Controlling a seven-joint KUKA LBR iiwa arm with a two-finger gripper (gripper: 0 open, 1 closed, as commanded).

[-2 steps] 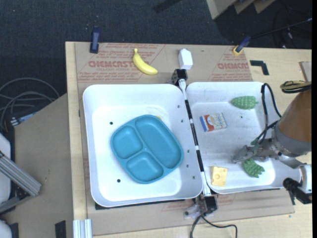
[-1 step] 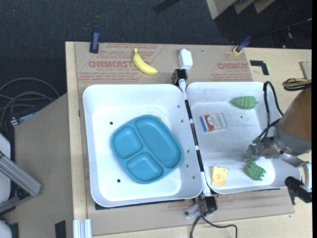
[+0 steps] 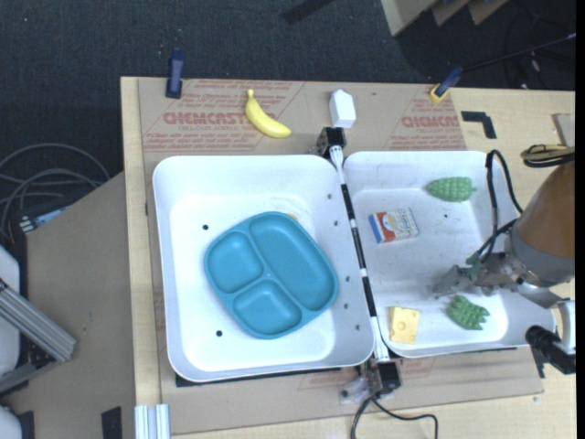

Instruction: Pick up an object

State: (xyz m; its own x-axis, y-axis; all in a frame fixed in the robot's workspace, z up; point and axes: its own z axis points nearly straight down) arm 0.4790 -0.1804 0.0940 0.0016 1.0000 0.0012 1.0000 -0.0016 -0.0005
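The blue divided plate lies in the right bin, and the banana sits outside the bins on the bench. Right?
Not quite. The camera view shows the blue divided plate in the left bin, not the right one. The banana does sit outside the bins on the bench.

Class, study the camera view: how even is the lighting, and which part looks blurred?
Camera view: soft, even light, with faint shadows under the blue tray in the left bin; the arm at the right edge looks blurred, while the banana is sharp.

left bin [image 3: 174, 245]: blue tray [image 3: 269, 273] | right bin [image 3: 402, 167]: gripper [image 3: 466, 280] above green toy [image 3: 468, 312]
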